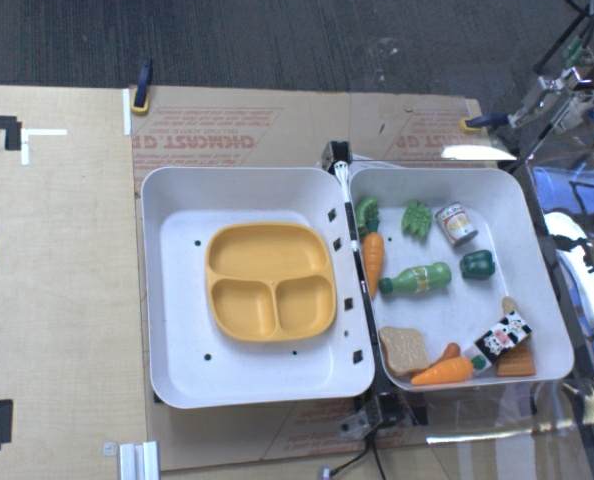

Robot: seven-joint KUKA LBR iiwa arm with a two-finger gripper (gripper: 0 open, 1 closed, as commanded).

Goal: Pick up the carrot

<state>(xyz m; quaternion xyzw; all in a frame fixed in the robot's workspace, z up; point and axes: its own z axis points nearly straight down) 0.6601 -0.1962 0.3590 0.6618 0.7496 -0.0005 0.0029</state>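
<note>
— What is the tool doing?

— I cannot tell its state, nor how the carrot lies relative to it.

— Where is the carrot, then?

— There are two, both in the right bin (525,203). One carrot (373,258) lies lengthwise against that bin's left wall, green top toward the far side, just beside a green bottle (417,279). The second carrot (442,371) lies at the near wall, touching a bread slice (404,349) on its left, with a cow-patterned carton (503,338) just to its right.

— Anything else in there?

— A can (457,223) and a green pepper (476,264) further back. The left bin (177,183) holds a yellow divided tray (272,280). Both bins sit on the bench (57,268).
</note>
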